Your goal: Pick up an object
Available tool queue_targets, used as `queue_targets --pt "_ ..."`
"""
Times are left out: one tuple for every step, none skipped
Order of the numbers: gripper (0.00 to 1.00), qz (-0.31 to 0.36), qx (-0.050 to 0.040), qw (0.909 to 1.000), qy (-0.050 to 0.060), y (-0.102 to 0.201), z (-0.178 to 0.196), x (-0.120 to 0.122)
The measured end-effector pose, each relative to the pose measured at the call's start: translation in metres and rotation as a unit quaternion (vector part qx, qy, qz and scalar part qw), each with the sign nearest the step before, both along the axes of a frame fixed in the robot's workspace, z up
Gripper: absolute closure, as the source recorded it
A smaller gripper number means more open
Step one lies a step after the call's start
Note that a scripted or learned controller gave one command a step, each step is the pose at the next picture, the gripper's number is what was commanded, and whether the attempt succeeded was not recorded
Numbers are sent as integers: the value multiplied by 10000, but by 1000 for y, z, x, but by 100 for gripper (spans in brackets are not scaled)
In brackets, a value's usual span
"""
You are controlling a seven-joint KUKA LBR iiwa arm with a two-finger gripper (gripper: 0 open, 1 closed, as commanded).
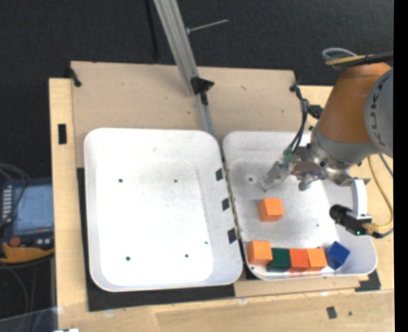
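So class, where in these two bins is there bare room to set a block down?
The left bin has a bare floor. In the right bin, room lies between the lone orange block and the divider; the near wall is crowded with blocks.

The arm (pixel 359 109) is cut off at the right edge; the gripper (pixel 276 175) is blurred, its fingers unclear.

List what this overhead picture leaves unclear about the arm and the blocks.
- Pincer: small and blurred in the camera view; open or shut cannot be told.
- Arm: cut off by the right edge.
- Green block: partly hidden by the right bin's near rim and the neighbouring orange blocks.
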State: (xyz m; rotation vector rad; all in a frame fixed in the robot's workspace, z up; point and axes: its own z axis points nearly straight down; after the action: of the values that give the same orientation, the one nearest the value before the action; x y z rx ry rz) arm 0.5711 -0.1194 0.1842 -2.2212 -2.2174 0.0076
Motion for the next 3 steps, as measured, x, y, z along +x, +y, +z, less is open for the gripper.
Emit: queue_targets --pt "0 -1 -2 10000 -5 -10 -47 0" --pt "0 -2 -2 10000 -37 -11 -88 1" --pt "100 -49 3 10000 -57 -12 -75 1"
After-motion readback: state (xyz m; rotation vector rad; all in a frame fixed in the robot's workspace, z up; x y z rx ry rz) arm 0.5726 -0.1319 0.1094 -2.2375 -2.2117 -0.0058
